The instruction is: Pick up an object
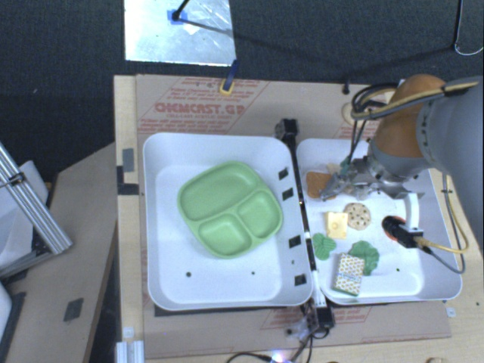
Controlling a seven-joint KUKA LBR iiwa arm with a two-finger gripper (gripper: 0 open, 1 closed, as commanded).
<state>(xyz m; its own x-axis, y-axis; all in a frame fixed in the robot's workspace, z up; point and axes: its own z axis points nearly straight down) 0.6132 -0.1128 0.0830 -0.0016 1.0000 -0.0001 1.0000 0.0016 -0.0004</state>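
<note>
Two white bins sat side by side; the right bin point(435, 282) carried the arm's gripper point(338, 187), low near its far-left corner beside the toast slice point(318, 181). Finger state: cannot tell. Best centred squarely over the toast before lifting.

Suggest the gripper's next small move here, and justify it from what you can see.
Probably a short descent: the gripper hovers at the orange-brown toast piece in the right bin, and nothing shows between its fingers. The cookie and cheese lie close.

Lab bench point(189, 100) (2 white bins point(162, 278)); robot arm point(446, 127)
</note>
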